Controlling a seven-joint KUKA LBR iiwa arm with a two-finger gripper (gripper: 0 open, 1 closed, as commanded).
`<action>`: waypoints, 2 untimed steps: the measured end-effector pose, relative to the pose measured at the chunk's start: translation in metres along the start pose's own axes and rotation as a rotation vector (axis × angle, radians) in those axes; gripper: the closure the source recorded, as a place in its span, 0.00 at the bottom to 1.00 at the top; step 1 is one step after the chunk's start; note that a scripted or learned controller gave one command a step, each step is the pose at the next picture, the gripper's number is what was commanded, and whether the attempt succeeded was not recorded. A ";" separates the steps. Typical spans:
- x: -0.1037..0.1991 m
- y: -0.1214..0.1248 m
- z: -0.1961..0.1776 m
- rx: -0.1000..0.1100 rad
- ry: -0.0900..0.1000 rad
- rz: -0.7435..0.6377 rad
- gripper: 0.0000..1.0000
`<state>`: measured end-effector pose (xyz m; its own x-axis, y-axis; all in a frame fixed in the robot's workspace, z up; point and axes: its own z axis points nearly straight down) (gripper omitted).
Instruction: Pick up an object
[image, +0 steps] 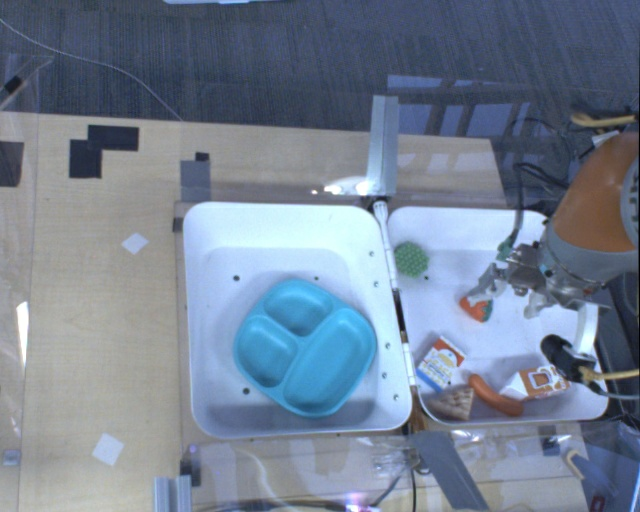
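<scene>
My gripper hangs low over the right bin, coming off the arm's orange-banded wrist at the right. Its fingers stand open, one fingertip on the left and the other further right, with bare bin floor between them. A small orange-red object lies just left of and below the left fingertip, outside the gap. I cannot tell whether it touches the finger. A green knobbly ball sits near the bin's left wall.
Along the right bin's front lie a small white-and-orange carton, a brown cracker-like piece, an orange sausage shape and a second small carton. The left bin holds a blue divided plate.
</scene>
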<state>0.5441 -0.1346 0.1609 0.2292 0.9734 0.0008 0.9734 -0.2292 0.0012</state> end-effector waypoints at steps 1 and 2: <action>0.002 0.033 0.073 -0.009 0.000 -0.015 0.00; 0.002 0.034 0.061 -0.014 -0.001 -0.013 1.00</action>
<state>0.5781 -0.1408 0.1001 0.2166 0.9763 -0.0003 0.9761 -0.2166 0.0154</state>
